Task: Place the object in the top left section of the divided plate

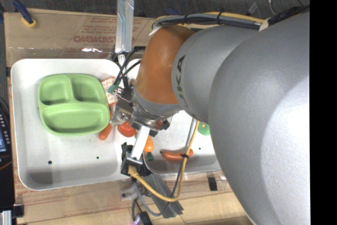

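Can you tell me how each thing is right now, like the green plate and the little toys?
Green divided plastic plate: flat in the left white bin, all three sections bare.
Small orange carrot-like toy: lying in the left bin against the plate's lower right edge.
Orange sausage-shaped toy: lying in the right white bin.
Grey arm with orange band: over the divide between the bins.

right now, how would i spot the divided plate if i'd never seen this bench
Start at the left white bin, the one farther from the arm. The divided plate lies flat in its upper half: a light green, rounded tray with two small sections above one wide one. It is the largest thing in that bin and the only green one, with a small orange piece just off its lower right corner.
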You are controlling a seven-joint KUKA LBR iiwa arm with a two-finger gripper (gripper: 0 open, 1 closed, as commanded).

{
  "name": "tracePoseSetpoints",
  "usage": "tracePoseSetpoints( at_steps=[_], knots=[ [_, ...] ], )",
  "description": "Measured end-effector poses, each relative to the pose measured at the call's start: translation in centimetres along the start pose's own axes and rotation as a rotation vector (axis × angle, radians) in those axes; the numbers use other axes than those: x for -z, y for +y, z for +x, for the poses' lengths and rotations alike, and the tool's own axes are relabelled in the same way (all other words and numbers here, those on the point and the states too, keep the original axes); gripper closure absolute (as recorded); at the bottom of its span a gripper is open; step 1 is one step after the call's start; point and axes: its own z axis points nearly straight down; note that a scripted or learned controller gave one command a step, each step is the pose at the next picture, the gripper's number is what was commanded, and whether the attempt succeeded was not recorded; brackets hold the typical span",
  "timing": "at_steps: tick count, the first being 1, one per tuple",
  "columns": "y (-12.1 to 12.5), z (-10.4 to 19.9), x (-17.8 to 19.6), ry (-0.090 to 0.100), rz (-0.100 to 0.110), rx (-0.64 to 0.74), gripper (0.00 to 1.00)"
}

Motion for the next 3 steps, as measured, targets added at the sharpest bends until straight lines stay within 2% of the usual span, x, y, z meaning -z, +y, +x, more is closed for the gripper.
tracePoseSetpoints(
  at_steps=[1, 2, 3],
  knots=[
    [5.6, 4.8, 6.7, 0.001, -0.003, -0.075, 1.00],
    [-1.3, 2.0, -3.7, -0.003, 0.002, -0.359, 1.00],
    [3.0, -1.5, -3.9, 0.000, -0.001, -0.373, 1.00]
  ],
)
